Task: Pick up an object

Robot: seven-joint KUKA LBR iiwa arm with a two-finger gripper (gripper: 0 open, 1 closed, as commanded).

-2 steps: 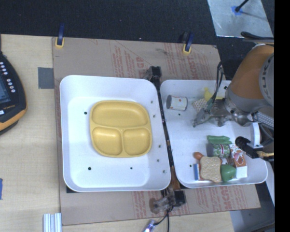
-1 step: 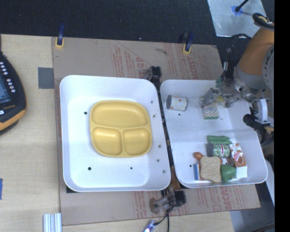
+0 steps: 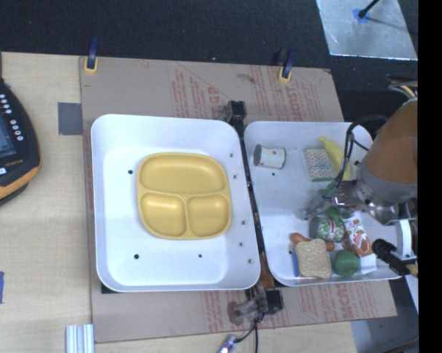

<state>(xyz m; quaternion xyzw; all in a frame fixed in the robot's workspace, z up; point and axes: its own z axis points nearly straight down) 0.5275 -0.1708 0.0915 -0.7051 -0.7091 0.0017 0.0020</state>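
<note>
The right bin (image 3: 279, 190) holds several small items. A grey-white cylinder (image 3: 269, 156) lies at its back left, with a greenish packet (image 3: 318, 164) and a yellow piece (image 3: 332, 151) at the back. Along the front are a slice of bread (image 3: 312, 258), a green ball (image 3: 346, 263), an orange piece (image 3: 300, 237), a round green-and-white item (image 3: 329, 228) and a red-and-white packet (image 3: 358, 240). My gripper (image 3: 326, 206) is low in the right bin, just behind and above the round green-and-white item. The arm (image 3: 393, 160) hides the bin's right side.
The left bin (image 3: 110, 197) holds a yellow divided plate (image 3: 184, 195). A black-and-orange pendant (image 3: 4, 145) lies at the bench's left edge. Clamps (image 3: 285, 65) pin the cardboard at the back.
</note>
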